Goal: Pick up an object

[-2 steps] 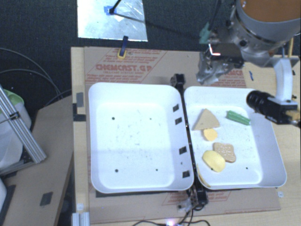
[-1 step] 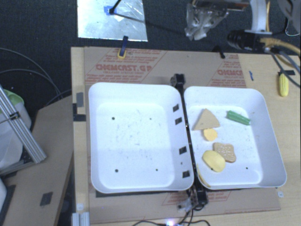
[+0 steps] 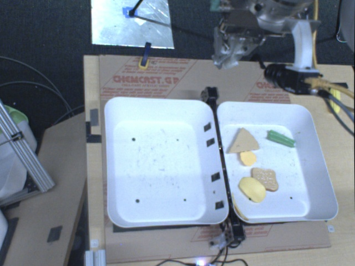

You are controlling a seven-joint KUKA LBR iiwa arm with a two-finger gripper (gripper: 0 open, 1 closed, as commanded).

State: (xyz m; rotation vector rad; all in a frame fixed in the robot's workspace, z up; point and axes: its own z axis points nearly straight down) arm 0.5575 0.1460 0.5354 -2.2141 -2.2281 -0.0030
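Observation:
The right bin (image 3: 319, 148) holds a tan wedge (image 3: 243, 141), a small yellow round piece (image 3: 248, 158), a tan waffle-like cracker (image 3: 265, 178), a yellow lemon-like piece (image 3: 252, 189) and a green stick (image 3: 280, 138). My gripper (image 3: 226, 56) hangs high above the bench, beyond the far edge of the bins near the divide between them. Nothing shows between its fingers.
The left bin (image 3: 111, 165) stands beside the right one, with black clips (image 3: 211, 143) along the shared rim. A metal sheet (image 3: 132, 14) lies on the floor at the back. Black and yellow cables (image 3: 302, 81) run at the far right.

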